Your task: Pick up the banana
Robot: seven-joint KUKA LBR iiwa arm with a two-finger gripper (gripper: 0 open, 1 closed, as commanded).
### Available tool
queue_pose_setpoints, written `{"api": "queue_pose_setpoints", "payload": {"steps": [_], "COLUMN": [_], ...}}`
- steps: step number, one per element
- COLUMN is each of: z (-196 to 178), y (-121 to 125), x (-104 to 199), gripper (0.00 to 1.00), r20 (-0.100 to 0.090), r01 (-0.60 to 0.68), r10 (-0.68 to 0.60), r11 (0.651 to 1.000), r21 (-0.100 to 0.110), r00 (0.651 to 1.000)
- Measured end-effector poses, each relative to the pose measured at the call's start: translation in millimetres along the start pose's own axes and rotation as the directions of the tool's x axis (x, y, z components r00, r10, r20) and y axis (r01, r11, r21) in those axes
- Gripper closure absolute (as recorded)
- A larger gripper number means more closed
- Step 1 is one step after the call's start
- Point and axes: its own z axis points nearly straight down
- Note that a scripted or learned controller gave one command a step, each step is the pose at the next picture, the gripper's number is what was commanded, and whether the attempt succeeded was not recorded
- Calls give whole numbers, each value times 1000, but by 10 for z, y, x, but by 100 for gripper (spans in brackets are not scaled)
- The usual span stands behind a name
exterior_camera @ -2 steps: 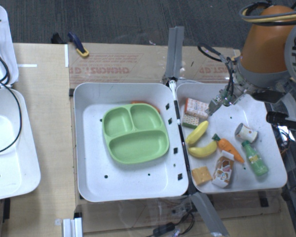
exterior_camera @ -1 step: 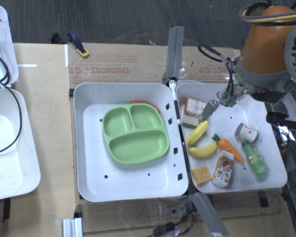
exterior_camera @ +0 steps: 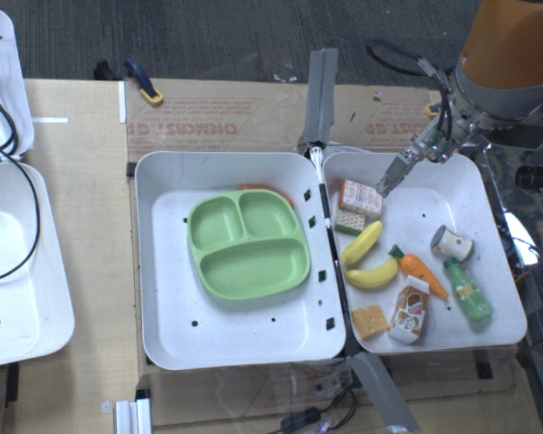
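Toward the left side of the right bin (exterior_camera: 489, 188): banana (exterior_camera: 366, 259), yellow, two curved fingers joined at one end, tips browned. At 12 o'clock of it, a small snack box (exterior_camera: 359, 197); at 3 o'clock, a carrot (exterior_camera: 420, 272), leaf end almost touching. Likely light, soft, smooth-skinned, easily bruised; best taken across the thick middle of one finger, gently. At 1 o'clock of the fruit, gripper (exterior_camera: 396, 172) hovering well apart above the bin, nothing seen between its fingers; opening cannot be told.
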Motion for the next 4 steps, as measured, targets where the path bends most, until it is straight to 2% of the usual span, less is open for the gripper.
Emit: {"api": "queue_pose_setpoints", "payload": {"steps": [1, 2, 3, 4], "z": [1327, 1320, 2317, 2252], "y": [-200, 119, -705, -705], "x": [153, 93, -415, -422], "gripper": [0, 0, 0, 100], "r20": [-3, -1, -1, -3], "r01": [-110, 7, 147, 143], "r10": [110, -7, -147, -143], "r11": [994, 1000, 989, 990], "r21": [3, 0, -1, -1], "r00": [994, 1000, 989, 990]}}
